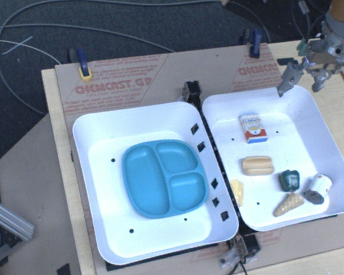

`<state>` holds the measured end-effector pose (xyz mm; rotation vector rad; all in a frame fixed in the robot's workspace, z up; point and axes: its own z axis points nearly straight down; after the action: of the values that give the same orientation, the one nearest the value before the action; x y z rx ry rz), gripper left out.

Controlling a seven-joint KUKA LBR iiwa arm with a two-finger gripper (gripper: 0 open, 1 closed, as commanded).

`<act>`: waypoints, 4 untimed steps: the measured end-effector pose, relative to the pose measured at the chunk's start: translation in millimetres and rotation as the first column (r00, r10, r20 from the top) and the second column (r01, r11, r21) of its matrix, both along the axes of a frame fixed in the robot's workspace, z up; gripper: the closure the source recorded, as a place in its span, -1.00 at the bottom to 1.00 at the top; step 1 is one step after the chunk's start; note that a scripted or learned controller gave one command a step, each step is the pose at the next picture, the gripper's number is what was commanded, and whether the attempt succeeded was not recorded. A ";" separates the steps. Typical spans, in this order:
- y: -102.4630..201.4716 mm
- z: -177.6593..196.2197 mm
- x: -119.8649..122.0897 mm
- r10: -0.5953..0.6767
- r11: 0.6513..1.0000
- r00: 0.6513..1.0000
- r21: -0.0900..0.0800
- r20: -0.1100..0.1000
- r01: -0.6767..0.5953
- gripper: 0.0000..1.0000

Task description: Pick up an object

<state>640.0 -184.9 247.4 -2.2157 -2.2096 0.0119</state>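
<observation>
My gripper (301, 79) hangs over the far right corner of the right bin (333, 141), its two fingers spread open with nothing between them. Inside that bin lie a small red, white and blue carton (252, 127), a tan bun-shaped piece (257, 165), a dark green block (289, 180), a beige cone (288, 204), a white and grey cup-like piece (317, 189) and a yellow wedge (237, 192) against the left wall. All of these sit nearer the camera than the gripper, apart from it.
The left bin (97, 151) holds a blue three-compartment plate (164, 177). Black clips (200, 143) run along the divider between the bins. Blue clamps (83, 65) pin the cardboard at the back. Cables trail over the dark floor behind the bench.
</observation>
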 end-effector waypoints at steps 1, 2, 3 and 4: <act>0.7 8.6 2.5 0.003 1.000 1.000 -0.003 0.014 -0.003 -1.00; 7.0 -35.1 2.4 0.004 1.000 1.000 -0.002 0.009 -0.004 -1.00; 16.6 -84.5 5.5 0.004 1.000 1.000 -0.001 0.008 -0.004 -1.00; 20.4 -147.6 2.5 0.004 1.000 1.000 -0.001 0.007 -0.004 -1.00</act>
<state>642.4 -164.6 99.8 -2.2152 -2.2181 0.0055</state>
